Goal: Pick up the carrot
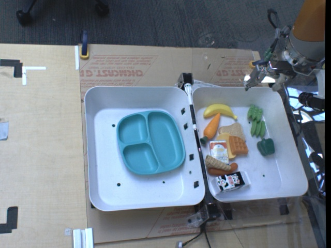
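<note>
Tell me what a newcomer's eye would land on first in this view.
The teal divided plate stands out most, lying alone in the left bin. Next comes the cluster of toy food in the right bin, where the orange carrot lies near the bin's left wall, just below the yellow banana. The hand hangs above that bin's far right corner, apart from the carrot.

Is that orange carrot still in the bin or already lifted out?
In the bin: the orange carrot lies on the right white bin's floor, below the yellow banana.
</note>
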